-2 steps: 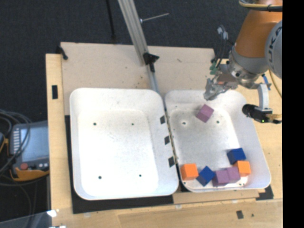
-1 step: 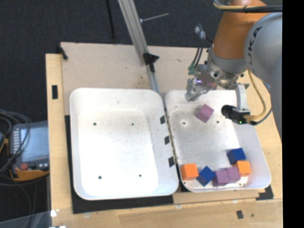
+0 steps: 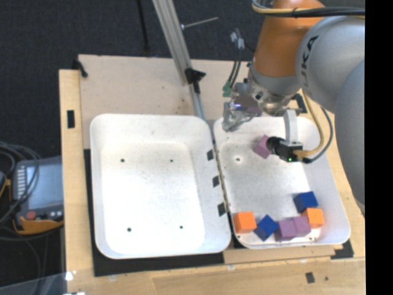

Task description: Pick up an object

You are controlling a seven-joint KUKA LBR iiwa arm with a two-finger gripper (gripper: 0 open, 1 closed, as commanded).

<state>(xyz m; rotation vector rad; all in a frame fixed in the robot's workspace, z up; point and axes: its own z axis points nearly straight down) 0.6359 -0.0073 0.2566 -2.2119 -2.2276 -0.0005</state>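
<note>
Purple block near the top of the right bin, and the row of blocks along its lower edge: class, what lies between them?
In the camera view, bare white bin floor separates the lone purple block from the row of blocks.

Single fixed cam, mounted above the bench (image 3: 153,275), looking down at a slant. Framing approx. mid-range: both white bins in full, left bin (image 3: 110,134) and right bin (image 3: 334,217) side by side, plus bench edges and dark floor beyond. Far side of bench sits toward top of frame. Arm (image 3: 319,48) enters from frame right, bulking large, so prob. closer to lens than the bins. No second view for overlap.
</note>
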